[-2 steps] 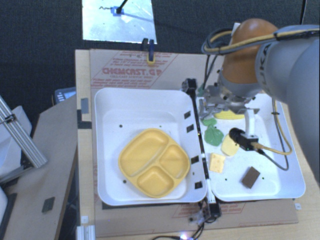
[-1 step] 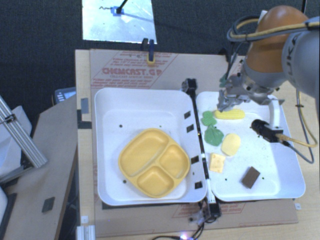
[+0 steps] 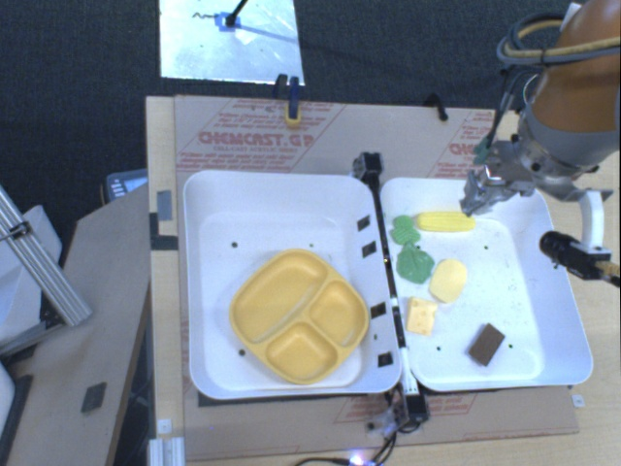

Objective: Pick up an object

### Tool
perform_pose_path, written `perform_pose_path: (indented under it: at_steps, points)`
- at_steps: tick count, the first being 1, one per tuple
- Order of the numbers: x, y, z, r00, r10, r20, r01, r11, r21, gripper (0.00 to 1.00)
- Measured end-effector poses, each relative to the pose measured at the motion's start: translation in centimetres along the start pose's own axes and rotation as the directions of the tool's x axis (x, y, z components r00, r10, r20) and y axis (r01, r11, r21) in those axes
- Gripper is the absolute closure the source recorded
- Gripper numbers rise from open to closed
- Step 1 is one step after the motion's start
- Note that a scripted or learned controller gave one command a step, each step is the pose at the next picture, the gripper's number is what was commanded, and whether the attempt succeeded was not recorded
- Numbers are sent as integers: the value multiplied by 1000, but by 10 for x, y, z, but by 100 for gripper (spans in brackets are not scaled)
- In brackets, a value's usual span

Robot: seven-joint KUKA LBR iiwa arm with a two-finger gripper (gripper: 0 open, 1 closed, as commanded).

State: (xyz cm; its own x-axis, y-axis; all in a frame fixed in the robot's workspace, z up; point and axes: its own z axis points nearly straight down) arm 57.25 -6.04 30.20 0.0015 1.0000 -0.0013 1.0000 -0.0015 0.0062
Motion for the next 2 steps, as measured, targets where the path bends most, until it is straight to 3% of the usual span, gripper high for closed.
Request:
perform_pose_path:
  at_steps: [1,2]
  points:
    - [80,10,71,1000,-13,-4,13,1000,10,100]
    - [-30,31,48,1000,6,4,-6,1000,0,100]
